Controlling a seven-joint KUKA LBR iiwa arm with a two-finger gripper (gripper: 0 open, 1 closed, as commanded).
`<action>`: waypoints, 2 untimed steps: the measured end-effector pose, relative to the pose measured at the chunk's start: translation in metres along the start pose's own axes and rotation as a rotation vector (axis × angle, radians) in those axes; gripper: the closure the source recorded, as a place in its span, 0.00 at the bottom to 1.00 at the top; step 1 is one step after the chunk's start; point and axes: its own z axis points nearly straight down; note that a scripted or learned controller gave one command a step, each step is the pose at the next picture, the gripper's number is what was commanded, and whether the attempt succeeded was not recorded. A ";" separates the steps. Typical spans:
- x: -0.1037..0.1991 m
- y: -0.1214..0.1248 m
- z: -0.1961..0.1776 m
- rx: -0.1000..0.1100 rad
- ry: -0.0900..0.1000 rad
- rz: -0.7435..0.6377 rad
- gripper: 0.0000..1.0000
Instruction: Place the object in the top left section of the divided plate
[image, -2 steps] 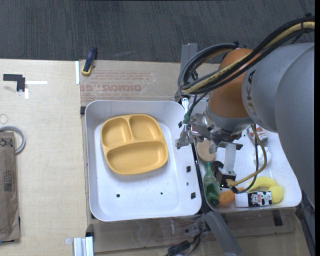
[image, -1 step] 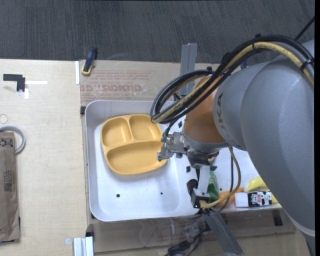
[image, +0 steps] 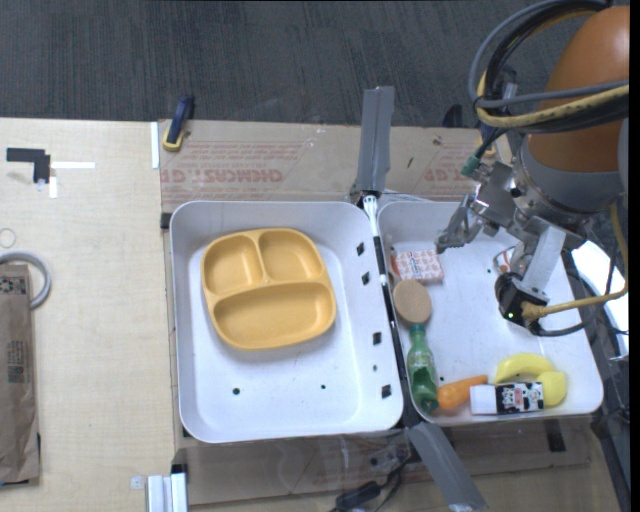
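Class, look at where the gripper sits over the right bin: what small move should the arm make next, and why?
Probably lower the gripper toward the pink-and-white packet just below it. The gripper sits above the right bin with nothing seen between its fingers, and the yellow divided plate in the left bin has nothing in its top left section.

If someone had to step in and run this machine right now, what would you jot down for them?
Tool: hovering over the back of the right bin, nothing visibly between its fingers.
Divided plate: yellow, in the left bin, all sections bare.
Right bin holds a snack packet, green bottle, carrot, banana and small carton.
Done: nothing placed yet.
Left: grasp an object, set it in the plate's top left section.
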 end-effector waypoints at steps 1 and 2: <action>0.044 0.031 0.096 0.002 0.000 0.036 0.00; 0.087 -0.015 0.159 0.003 0.001 0.015 0.00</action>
